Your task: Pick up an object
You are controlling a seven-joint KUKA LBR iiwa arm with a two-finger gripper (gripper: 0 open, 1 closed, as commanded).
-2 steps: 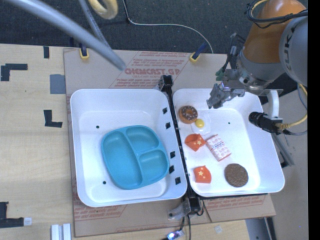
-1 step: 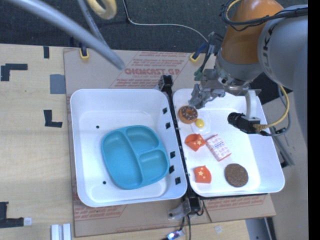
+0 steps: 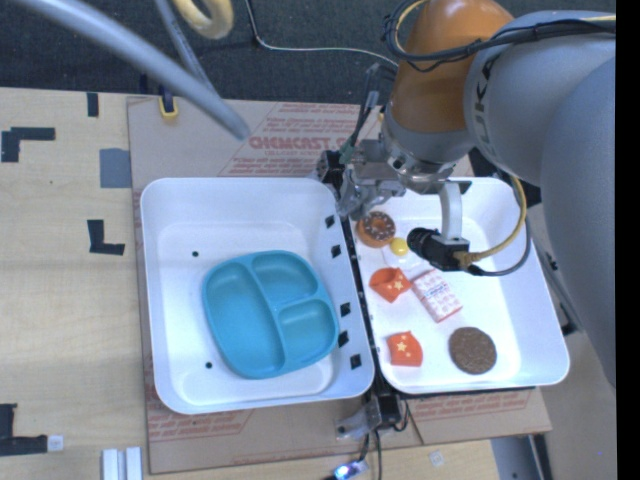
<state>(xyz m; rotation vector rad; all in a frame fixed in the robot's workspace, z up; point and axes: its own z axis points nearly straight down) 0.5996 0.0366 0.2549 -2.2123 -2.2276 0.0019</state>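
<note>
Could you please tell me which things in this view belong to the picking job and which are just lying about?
For the job:
claw
round biscuit-like piece
yellow piece
red piece
red-and-white packet
red block
brown disc

Lying about:
blue divided plate
cardboard sheet

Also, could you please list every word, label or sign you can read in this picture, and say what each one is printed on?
"CHEMCAST": red print on the brown board under the bins, behind the left bin; the smaller red lines around it are too blurred to read.
Yellow star, no words: on the lower red packet in the right bin.
Red print on the white packet: too small to read.
</note>
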